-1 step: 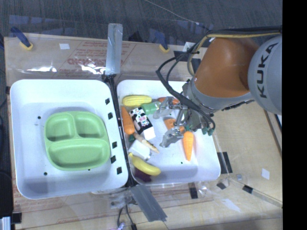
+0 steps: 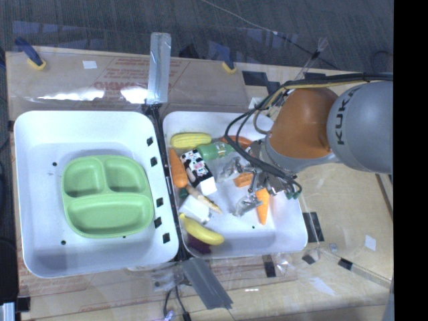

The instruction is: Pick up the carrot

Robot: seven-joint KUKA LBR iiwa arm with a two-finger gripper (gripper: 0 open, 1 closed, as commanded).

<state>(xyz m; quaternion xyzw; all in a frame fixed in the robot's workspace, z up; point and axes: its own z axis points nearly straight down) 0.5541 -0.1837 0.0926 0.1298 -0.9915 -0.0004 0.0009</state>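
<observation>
I see a carrot (image 2: 263,206) pinched in the gripper (image 2: 257,194) over the right bin (image 2: 291,236), near its right wall. I'd lift straight and slow; that grip looks shallow and could slip.

The arm's grey body (image 2: 364,126) runs off the right edge, its orange band (image 2: 304,122) covers the right bin's (image 2: 294,229) far right corner, and a dark purple item (image 2: 195,243) lies half hidden beneath the banana (image 2: 202,231).

Right bin (image 2: 294,236) crowded along left wall; bare floor (image 2: 231,229) front-centre. Left bin (image 2: 33,179): tray (image 2: 105,196) mid-floor, margins open.
</observation>
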